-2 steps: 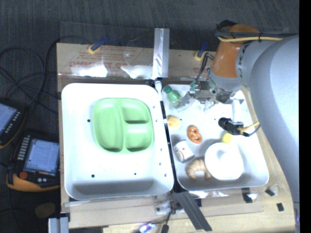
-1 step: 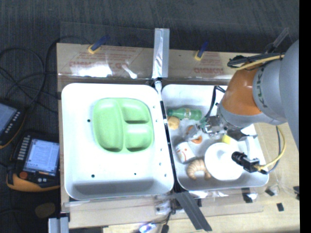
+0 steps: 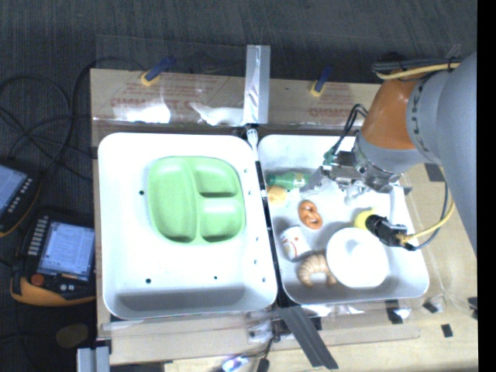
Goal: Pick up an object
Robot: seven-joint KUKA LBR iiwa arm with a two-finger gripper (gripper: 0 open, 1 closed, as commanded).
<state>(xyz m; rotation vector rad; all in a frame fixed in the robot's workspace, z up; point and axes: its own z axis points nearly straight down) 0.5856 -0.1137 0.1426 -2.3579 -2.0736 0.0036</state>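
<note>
A: Where is the gripper [image 3: 350, 178]?
B: Over the right bin [image 3: 417, 273], near its back wall, below the arm [image 3: 434, 122] with its orange band. It hangs just right of a green object [image 3: 285, 180] lying by the bin's left wall.
A: Wide or narrow?
B: I cannot tell; the wrist hides that part, and I see nothing gripped.
A: What lies in that bin?
B: A pretzel [image 3: 310, 215] in the middle, a small white cup with red marks [image 3: 292, 242] below it, a croissant [image 3: 314, 269] at the front, touching a round white bowl [image 3: 356, 258]. A yellow piece [image 3: 276, 195] sits against the left wall under the green object. Another yellow thing [image 3: 363, 220] sits just above the bowl, beside a black fitting on the yellow cable [image 3: 434, 225].
A: And the left bin [image 3: 124, 285]?
B: It holds a green divided tray [image 3: 195, 198], lying flat toward the back, well apart from the gripper
A: Anything outside the bins?
B: A handheld pendant with a screen [image 3: 60, 253] on the floor at the left
</note>
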